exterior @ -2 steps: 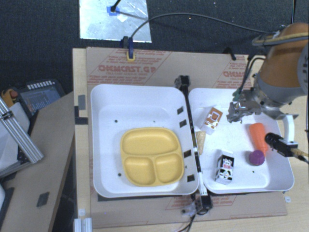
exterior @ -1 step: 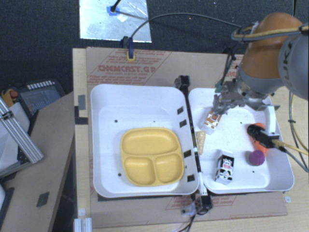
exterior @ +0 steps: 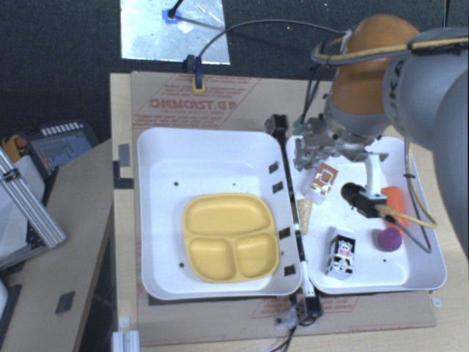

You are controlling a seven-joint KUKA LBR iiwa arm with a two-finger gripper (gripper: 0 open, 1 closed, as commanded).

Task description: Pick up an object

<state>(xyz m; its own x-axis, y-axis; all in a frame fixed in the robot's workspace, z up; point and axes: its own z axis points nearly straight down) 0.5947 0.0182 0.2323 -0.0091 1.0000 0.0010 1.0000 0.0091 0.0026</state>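
The gripper point(exterior: 316, 155) hangs over the far left corner of the right bin point(exterior: 421, 270); I cannot tell its state.
A small orange-and-white carton point(exterior: 322, 182) lies just below it, near a cow-print carton point(exterior: 341, 254), a purple ball point(exterior: 389, 239) and a yellow divided tray point(exterior: 229, 237) in the left bin point(exterior: 157, 218).

Two bins sit side by side on the bench point(exterior: 124, 218). The left bin point(exterior: 161, 160) holds a tray point(exterior: 230, 237) toward its front. In the right bin point(exterior: 425, 270), a box point(exterior: 322, 183) lies near the divider, a carton point(exterior: 341, 255) at the front, a ball point(exterior: 389, 239) to its right. The gripper point(exterior: 316, 152) hangs behind the box.
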